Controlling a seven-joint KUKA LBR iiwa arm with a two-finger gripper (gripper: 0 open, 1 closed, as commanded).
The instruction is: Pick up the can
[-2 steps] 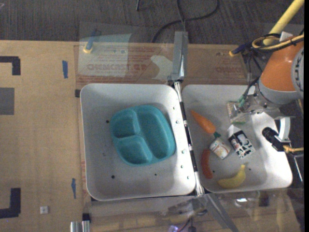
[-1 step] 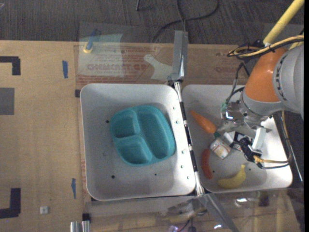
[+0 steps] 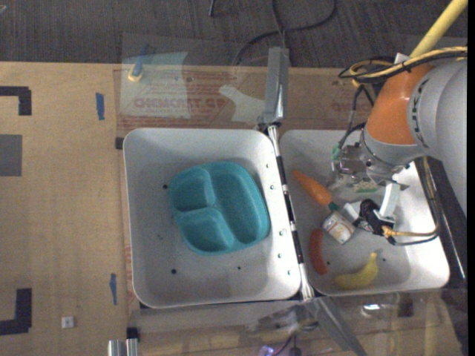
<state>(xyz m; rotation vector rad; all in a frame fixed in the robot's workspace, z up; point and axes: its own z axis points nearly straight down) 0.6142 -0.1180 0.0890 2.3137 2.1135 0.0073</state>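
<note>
I am reaching my grey two-finger gripper (image 3: 355, 199) down into the right-hand shallow white bin (image 3: 423, 269), right of centre frame. I cannot tell its state. The small white-labelled metal can (image 3: 338, 228) is lying just below-left, between an orange carrot (image 3: 313, 188) and a yellow banana (image 3: 358, 273).

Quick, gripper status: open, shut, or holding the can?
Gripper: cannot be told; it sits low over the right white bin beside the small white-labelled can, which lies on the bin floor.
</note>
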